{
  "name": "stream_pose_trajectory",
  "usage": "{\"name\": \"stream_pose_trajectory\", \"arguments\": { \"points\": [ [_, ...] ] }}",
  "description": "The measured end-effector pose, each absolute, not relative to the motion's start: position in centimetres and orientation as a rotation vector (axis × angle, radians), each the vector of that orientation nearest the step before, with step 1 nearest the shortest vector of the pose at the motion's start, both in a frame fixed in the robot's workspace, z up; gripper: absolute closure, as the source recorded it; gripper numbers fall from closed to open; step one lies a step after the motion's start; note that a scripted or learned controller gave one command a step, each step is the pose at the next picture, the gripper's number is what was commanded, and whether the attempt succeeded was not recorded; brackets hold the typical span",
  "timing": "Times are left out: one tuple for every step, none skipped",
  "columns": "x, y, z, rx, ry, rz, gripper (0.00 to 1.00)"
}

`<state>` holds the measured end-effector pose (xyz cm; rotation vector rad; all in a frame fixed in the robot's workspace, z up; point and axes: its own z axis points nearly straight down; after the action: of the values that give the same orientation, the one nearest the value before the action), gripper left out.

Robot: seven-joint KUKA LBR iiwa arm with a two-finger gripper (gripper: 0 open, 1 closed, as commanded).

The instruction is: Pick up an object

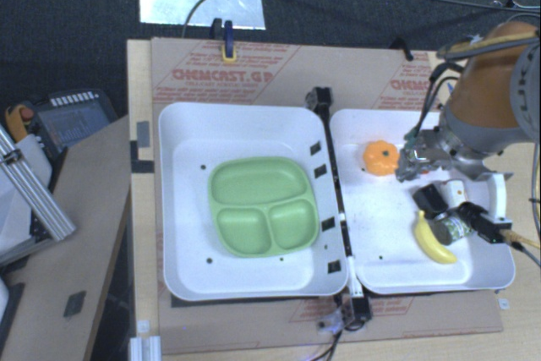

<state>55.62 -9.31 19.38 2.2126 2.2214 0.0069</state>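
Nothing is lifted yet, as far as the view shows: every object lies on the floor of its bin, so the pick itself appears to be ahead. The tool (414,158) hangs low over the right bin (372,270), close to that bin's far edge, and how it is set and whether it has hold of anything cannot be told from this slant, since the wrist covers it. An orange fruit-shaped object (380,157), the likeliest thing to be picked, sits near the right bin's far-left corner, just beside the tool on the side toward the divider, perhaps touching it; contact cannot be confirmed. A yellow banana (432,243) lies toward the near edge of the same bin, with a dark can-like object (450,228) against it, both nearer the camera than the tool and apart from it. The left bin (182,266) carries a green divided plate (260,205), well apart from the tool across the desk.
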Motion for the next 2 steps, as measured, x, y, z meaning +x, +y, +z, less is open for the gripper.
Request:
{"name": "stream_pose_trajectory", "arguments": {
  "points": [
    [55.8,-9.3,21.8,2.214,2.223,0.004,1.00],
    [57.0,-3.7,22.9,2.210,2.232,0.006,1.00]
  ]
}}
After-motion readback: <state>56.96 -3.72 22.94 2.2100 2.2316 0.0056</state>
